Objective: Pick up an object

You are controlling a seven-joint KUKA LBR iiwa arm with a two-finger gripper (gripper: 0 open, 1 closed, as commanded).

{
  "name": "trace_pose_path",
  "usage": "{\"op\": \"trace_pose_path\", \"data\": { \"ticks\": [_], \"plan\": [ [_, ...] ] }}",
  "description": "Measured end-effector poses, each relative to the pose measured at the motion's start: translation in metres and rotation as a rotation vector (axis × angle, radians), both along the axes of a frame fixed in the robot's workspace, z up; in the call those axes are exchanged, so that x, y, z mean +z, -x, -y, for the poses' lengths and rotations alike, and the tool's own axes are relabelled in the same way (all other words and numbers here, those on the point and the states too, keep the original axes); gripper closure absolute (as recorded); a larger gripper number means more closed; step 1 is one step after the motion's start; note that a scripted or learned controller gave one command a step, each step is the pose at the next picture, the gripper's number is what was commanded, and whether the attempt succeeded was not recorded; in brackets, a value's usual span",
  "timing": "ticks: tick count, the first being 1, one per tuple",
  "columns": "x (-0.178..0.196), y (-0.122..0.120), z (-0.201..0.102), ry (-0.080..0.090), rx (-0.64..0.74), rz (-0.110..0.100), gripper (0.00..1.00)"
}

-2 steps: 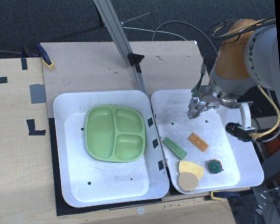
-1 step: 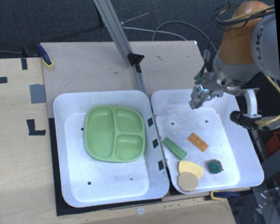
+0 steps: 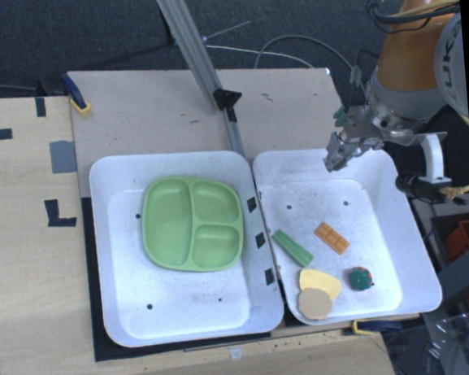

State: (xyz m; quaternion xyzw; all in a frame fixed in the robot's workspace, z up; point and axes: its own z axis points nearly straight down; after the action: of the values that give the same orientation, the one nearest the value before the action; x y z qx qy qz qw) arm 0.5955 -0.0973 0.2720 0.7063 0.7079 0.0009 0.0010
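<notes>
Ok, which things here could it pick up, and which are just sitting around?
Pick candidates, all in the right bin:
green stick
orange waffle piece
yellow piece
tan disc
small green-and-red item

Just lying about:
green divided plate, in the left bin

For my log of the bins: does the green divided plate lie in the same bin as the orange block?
No, the green divided plate lies in the left bin, the orange block in the right bin.

Five small objects (image 3: 331,238) in right bin (image 3: 381,186)
</notes>
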Motion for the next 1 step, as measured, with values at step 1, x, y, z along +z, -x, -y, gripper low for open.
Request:
{"op": "trace_pose_path", "data": {
  "ticks": [1],
  "plan": [
    [-0.0173, 0.0097, -0.0584, -0.001, 0.004, -0.005, 1.0]
  ]
}}
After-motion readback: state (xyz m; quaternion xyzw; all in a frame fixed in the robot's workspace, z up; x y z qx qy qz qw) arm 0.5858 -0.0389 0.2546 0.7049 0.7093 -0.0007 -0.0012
